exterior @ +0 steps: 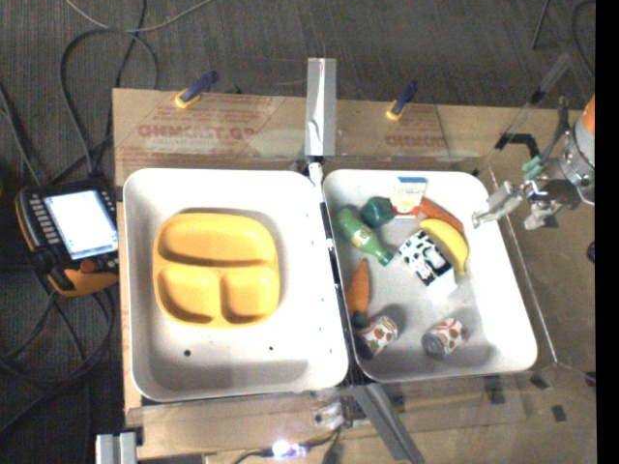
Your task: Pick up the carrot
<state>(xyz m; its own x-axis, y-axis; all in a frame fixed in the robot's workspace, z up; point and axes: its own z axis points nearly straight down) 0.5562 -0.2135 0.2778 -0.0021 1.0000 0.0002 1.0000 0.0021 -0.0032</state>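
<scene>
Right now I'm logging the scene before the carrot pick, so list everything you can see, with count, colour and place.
shallow white plastic bins: two, white, side by side on the bench.
yellow compartment tray: one, yellow, in the left bin.
orange carrot: one, orange, right bin by its left wall.
green bottle: one, green, right bin, above the carrot.
yellow banana: one, yellow, right bin.
black-and-white patterned box: one, beside the banana.
small printed cans: two, red and white, right bin's near side.
handheld screen pendant: one, black and orange, left of the bench.
tool: one, grey, over the right bin's right rim.

Glossy yellow plastic tray
</scene>
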